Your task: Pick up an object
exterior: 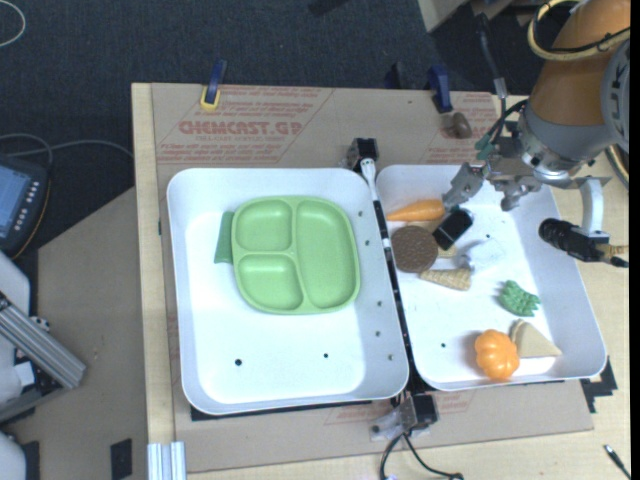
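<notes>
Carrot (416, 210), end effector (455, 223) beside, cookie (412, 249) below

arm (580, 78) runs off the top-right edge | gripper (478, 190) fingertips too small and blurry to read tbh | green thing (222, 238) mostly tucked under the divided plate (296, 253) | pale blob (488, 255) by the brown disc (413, 249) too blurry to name
</notes>
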Robot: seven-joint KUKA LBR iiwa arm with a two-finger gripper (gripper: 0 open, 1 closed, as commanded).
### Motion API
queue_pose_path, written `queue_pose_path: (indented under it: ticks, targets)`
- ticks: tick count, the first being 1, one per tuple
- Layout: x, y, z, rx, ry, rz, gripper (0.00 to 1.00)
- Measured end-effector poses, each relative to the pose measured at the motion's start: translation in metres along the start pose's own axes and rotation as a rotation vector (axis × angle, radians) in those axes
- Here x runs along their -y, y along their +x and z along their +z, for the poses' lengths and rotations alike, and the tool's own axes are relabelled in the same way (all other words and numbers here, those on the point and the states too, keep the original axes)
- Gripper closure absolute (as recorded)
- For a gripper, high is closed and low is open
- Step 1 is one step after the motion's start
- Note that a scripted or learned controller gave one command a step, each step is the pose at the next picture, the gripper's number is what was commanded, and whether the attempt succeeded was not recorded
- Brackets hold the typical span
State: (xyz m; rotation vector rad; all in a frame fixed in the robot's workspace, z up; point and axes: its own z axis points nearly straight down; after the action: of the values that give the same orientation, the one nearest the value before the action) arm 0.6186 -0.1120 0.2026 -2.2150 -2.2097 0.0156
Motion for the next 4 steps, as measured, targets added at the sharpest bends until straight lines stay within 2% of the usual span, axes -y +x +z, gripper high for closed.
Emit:
queue_pose_path:
  ticks: [1, 2, 3, 4]
  targets:
    - [-0.003, 0.000, -0.009, 0.002, -0.015, -0.003, 0.00]
    - [-0.002, 0.011, 0.047, 0.000, -0.009, -0.004, 0.00]
    - [0.006, 0.005, 0.100, 0.001, -0.009, -0.001, 0.00]
    - [0.002, 0.005, 0.112, 0.001, -0.023, -0.002, 0.00]
